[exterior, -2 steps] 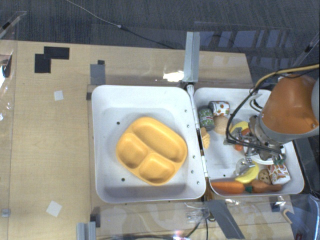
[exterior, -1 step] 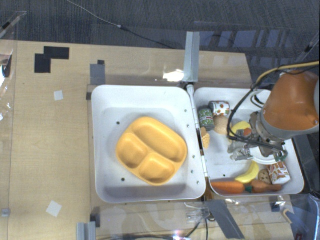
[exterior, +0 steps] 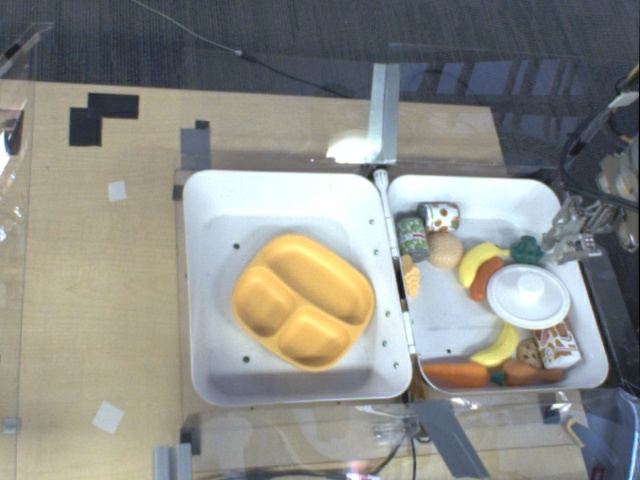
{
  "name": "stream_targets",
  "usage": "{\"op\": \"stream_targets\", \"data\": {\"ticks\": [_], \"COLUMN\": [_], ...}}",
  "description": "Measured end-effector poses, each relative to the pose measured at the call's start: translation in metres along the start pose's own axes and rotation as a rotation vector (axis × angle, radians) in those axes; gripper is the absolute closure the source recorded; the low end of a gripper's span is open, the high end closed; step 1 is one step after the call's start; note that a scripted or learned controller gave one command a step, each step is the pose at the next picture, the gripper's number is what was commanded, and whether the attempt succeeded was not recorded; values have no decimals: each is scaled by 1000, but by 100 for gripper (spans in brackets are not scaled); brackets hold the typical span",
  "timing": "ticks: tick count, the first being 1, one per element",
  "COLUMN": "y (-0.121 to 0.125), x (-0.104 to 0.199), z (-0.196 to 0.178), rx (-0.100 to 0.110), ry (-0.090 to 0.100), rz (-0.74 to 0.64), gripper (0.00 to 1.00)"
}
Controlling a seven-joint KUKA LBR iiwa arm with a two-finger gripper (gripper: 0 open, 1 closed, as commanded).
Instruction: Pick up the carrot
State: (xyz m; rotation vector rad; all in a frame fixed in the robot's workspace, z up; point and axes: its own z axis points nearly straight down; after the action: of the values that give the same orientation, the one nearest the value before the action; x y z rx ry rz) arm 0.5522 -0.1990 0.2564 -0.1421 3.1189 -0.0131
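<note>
Right bin [exterior: 440, 313], near edge: carrot [exterior: 456, 375], orange, lying lengthwise along the near wall toward the near left corner. Just beside it to the right, a brown-orange item [exterior: 522, 373], then a small printed carton [exterior: 558, 348] at the near right corner. A banana [exterior: 497, 348] curves up from behind the carrot toward a white round dish [exterior: 528, 294].

Right bin, middle: second banana [exterior: 478, 261] and a red-orange piece [exterior: 484, 280] touching the dish's left side; a green piece [exterior: 526, 249] at its far side; a tan round item [exterior: 445, 250]; a small yellow piece [exterior: 410, 276] against the left wall.

Right bin, far left corner: green can [exterior: 411, 236] and a second printed can [exterior: 439, 215], side by side.

Left bin [exterior: 220, 268]: yellow divided plate [exterior: 303, 300], centred.

Gripper [exterior: 575, 236]: over the right bin's right edge, toward the far corner, well apart from the carrot; whether the fingers are apart or together cannot be told.

Desk [exterior: 100, 298]: black marker shape [exterior: 100, 116] at far left.
</note>
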Motion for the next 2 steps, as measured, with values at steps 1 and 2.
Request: {"op": "stream_targets", "data": {"ticks": [1,2], "y": [65,89], "x": [24,56], "z": [43,30], "rx": [-8,-5], "ry": [12,13], "rz": [128,446], "gripper": [100,100]}}
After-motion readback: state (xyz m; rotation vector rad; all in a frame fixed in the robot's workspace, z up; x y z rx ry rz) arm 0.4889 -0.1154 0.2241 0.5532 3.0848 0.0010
